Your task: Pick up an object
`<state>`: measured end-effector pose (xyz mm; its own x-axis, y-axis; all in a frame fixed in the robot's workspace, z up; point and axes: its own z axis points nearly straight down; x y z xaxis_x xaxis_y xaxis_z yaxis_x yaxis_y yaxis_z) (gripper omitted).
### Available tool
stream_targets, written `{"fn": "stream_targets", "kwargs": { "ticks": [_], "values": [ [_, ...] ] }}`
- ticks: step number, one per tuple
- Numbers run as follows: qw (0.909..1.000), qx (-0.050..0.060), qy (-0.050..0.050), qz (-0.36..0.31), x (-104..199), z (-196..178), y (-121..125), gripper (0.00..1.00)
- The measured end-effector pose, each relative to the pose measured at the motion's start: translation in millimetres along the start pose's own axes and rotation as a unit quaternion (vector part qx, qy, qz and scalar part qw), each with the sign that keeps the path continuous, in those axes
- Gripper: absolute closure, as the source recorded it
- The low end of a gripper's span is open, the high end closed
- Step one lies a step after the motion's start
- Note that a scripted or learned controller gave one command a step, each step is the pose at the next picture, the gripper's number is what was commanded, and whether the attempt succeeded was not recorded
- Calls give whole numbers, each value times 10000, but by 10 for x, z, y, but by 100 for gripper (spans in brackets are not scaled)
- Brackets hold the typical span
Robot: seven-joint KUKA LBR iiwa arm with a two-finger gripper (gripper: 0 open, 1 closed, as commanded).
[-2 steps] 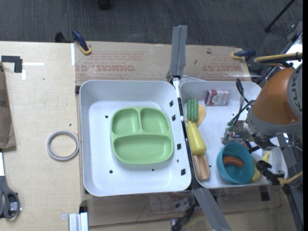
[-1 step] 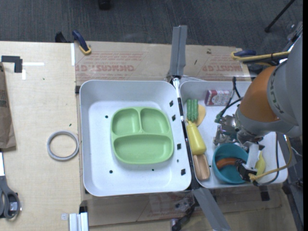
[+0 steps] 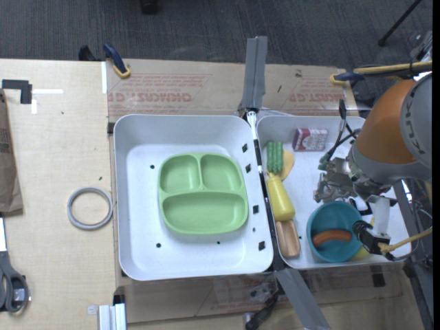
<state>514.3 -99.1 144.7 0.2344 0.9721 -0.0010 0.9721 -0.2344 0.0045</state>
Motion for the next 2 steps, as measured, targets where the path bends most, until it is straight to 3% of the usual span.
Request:
{"fn": "stream_targets", "kwargs": {
  "ticks": [1, 2],
  "values": [
    [9769, 21, -1, -2136, -1, -1075, -41, 100],
    [9769, 23, 0, -2138, 0, -1074, -42, 0]
  ]
}}
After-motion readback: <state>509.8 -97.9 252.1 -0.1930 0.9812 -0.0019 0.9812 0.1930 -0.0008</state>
